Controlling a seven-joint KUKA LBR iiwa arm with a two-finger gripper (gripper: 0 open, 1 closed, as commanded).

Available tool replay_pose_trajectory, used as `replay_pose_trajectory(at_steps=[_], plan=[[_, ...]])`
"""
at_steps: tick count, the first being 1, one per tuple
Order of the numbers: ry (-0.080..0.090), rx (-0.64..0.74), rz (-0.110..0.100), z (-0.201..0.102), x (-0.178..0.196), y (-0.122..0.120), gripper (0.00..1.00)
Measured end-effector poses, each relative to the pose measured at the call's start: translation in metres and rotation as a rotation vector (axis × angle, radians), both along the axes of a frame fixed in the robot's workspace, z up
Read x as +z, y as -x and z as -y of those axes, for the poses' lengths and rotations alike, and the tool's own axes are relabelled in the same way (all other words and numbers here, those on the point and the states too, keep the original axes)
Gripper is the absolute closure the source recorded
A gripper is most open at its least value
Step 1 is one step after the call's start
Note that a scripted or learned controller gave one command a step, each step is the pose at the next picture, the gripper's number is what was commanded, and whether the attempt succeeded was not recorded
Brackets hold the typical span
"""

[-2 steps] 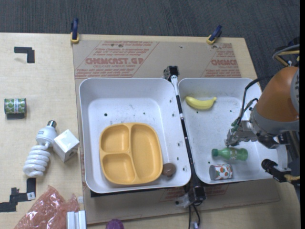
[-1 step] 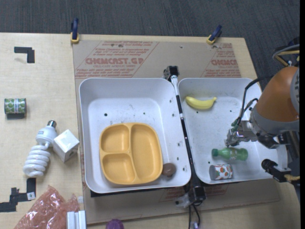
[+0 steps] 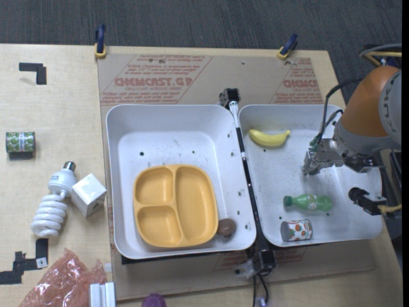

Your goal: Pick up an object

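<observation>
Two white bins are sitting on cardboard; right of frame, the gripper (image 3: 311, 166) is hovering with nothing between its narrowly parted fingers, and the green bottle (image 3: 308, 202) is lying unpicked just below.

Red "CHEMCAST G.P" print on brown board (image 3: 166, 75) under bins, repeated at right but cut off; other labels unreadable.

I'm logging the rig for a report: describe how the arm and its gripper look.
The arm has a rounded orange band above a grey wrist section. Thin dark cables loop beside it. The gripper is small, grey metal with dark parts.
</observation>
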State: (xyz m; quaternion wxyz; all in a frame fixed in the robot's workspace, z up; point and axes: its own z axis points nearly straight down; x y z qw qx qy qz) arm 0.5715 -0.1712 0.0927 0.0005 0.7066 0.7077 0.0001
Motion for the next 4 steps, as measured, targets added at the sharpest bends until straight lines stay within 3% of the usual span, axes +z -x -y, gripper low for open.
replay_pose_trajectory(at_steps=[1, 2, 3, 4], plan=[[0.0, -0.003, 0.0, -0.005, 0.0, 0.086, 0.0], [0.0, 0.001, 0.0, 0.044, 0.0, 0.002, 0.0], [0.0, -0.003, 0.0, 0.051, 0.0, 0.057, 0.0], [0.001, 0.001, 0.002, 0.051, 0.088, 0.048, 0.0]])
